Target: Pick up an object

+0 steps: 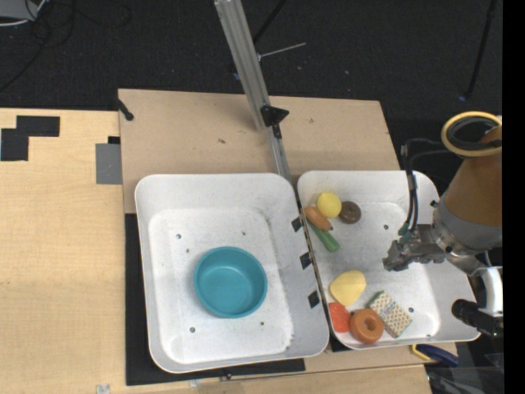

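Robot arm (pixel 476 195), entering from the right: a broad orange band sits above a grey wrist section, topped by a yellow-rimmed ring. A black cable (pixel 410 191) loops along the wrist. The gripper (pixel 399 257) assembly is dark grey metal, compact and angular. White fittings lie beneath.

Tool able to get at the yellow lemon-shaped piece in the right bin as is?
Probably yes. The tool hangs over the right bin, with bare floor between it and the yellow piece, whose top looks uncovered.

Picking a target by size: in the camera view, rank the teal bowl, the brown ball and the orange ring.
Largest to smallest:
1. teal bowl
2. orange ring
3. brown ball, slightly smaller than the ring
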Available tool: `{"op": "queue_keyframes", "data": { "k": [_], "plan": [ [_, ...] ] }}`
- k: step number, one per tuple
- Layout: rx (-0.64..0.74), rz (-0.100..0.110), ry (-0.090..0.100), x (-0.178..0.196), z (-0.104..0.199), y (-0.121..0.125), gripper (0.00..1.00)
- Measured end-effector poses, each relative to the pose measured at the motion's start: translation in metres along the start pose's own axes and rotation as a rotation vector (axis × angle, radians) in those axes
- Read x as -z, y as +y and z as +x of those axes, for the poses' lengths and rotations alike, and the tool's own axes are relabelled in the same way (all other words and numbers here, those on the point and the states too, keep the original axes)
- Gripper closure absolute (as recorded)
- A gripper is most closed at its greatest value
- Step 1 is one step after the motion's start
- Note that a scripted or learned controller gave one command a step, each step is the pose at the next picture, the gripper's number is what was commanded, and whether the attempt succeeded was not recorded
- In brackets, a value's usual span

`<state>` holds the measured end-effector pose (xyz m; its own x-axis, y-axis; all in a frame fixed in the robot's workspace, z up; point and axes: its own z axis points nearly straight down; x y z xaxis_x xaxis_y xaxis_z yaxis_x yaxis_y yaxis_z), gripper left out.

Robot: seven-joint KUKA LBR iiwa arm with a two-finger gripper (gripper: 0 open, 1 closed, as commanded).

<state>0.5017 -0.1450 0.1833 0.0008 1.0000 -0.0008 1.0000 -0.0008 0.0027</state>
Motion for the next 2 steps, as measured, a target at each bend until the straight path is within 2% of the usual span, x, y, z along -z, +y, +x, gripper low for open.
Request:
{"op": "queue_keyframes", "data": {
  "k": [1, 2],
  "plan": [
    [0.001, 0.000, 0.000, 0.052, 0.000, 0.001, 1.00],
    [0.005, 0.004, 0.002, 0.048, 0.055, 0.007, 1.00]
  ]
}}
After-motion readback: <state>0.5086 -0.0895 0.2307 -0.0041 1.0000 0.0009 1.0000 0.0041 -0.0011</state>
